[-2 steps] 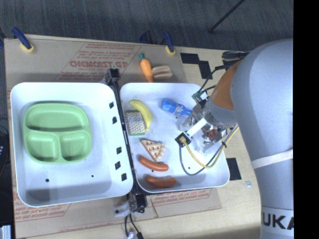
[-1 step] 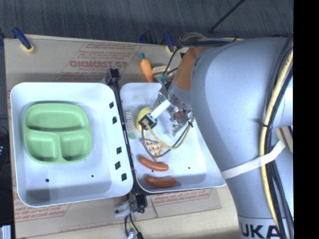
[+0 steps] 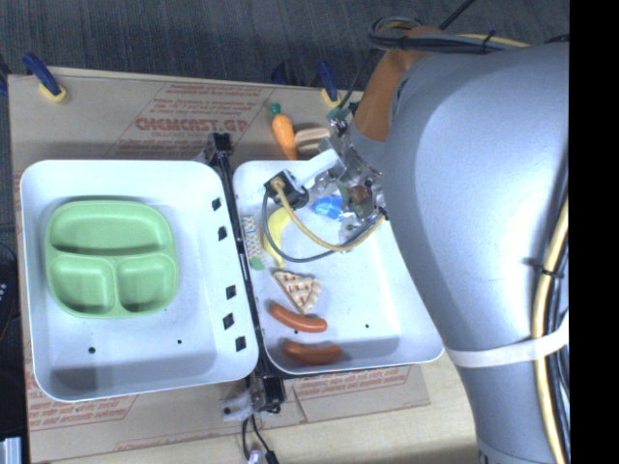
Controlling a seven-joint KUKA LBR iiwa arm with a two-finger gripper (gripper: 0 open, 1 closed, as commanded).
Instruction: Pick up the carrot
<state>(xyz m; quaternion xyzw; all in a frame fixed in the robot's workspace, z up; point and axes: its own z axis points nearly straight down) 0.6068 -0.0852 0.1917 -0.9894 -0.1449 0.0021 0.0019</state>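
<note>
The carrot [image 3: 282, 133], orange with a small green top, lies on the cardboard just beyond the back rim of the right bin [image 3: 406, 298]. It rests next to a tan, rounded object [image 3: 310, 141]. The gripper [image 3: 334, 167] hangs over the back of the right bin, a little to the right of and nearer than the carrot. Cables and the wrist hardware cover most of it. Nothing shows held in it.
The right bin holds a yellow piece [image 3: 276, 230], a blue item [image 3: 327, 207], a wedge-shaped slice [image 3: 297, 289] and two sausages [image 3: 299, 321] [image 3: 311, 353]. A green divided plate [image 3: 111, 256] sits in the left bin [image 3: 58, 356]. The arm's bulk covers the right side.
</note>
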